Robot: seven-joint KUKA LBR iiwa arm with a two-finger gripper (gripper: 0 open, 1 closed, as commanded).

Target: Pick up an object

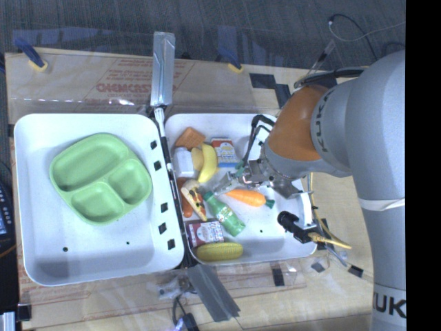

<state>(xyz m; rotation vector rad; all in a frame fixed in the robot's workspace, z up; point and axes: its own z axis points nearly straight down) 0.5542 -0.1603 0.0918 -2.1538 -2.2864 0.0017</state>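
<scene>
We see the gripper low in the right bin, just above the carrot. The carrot lies just near of the fingertips, apparently not touching; its long axis runs left-right, green end pointing right. We cannot tell how the gripper is set; the wrist hides it.

Two bins sit side by side on the worktop. The left bin holds a divided plate near its centre. The right bin holds a cluster of items against its left wall: a banana toward the rear, a bottle in the middle, a carrot to its right, and a corn cob at the front. The arm reaches over the bin's right side.
</scene>
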